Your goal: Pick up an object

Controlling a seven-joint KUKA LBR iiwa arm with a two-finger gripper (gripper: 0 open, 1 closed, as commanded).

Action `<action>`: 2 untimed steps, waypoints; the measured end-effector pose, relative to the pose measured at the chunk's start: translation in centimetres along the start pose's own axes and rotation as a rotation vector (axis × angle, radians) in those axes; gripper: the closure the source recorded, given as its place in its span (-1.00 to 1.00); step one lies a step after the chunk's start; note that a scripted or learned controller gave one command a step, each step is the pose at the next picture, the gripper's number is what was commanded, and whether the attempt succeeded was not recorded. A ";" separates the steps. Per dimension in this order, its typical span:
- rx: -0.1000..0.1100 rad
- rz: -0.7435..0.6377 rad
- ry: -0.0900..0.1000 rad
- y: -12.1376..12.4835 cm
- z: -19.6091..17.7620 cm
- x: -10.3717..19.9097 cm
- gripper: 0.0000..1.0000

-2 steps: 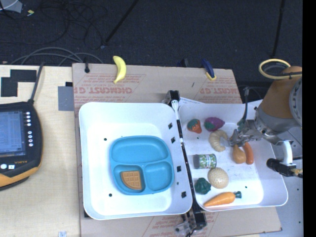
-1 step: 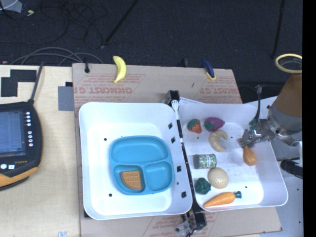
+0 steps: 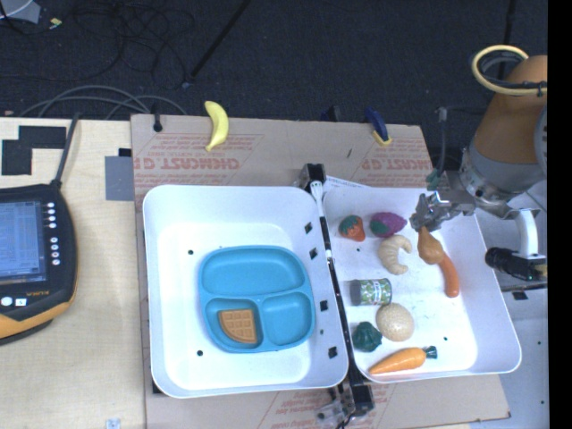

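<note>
Over the right bin (image 3: 500, 342) the gripper (image 3: 429, 214) hangs just above the upper end of an orange sausage-shaped piece (image 3: 439, 259) — how it is set, I cannot tell. This looks like the approach step; the next move probably calls for a straight descent onto that piece — then closing.

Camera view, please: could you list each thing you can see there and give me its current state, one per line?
Gripper: low over the right bin's far edge, by the sweet potato.
Sweet potato: lying in the right bin.
Croissant: lying flat.
Can: on its side.
Egg: resting beside the can.
Carrot: lying flat.
Blue tray: in the left bin, waffle in one compartment.
Banana: outside the bins.
</note>
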State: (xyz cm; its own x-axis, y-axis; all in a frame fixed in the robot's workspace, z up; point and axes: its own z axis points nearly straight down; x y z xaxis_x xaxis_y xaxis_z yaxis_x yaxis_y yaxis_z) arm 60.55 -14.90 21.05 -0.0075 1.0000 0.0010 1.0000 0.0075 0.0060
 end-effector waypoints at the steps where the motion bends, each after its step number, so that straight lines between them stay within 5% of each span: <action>1: 0.011 0.009 0.000 -6.3 12.8 3.1 1.00; 2: 0.001 -0.001 0.003 -8.2 1.7 11.8 1.00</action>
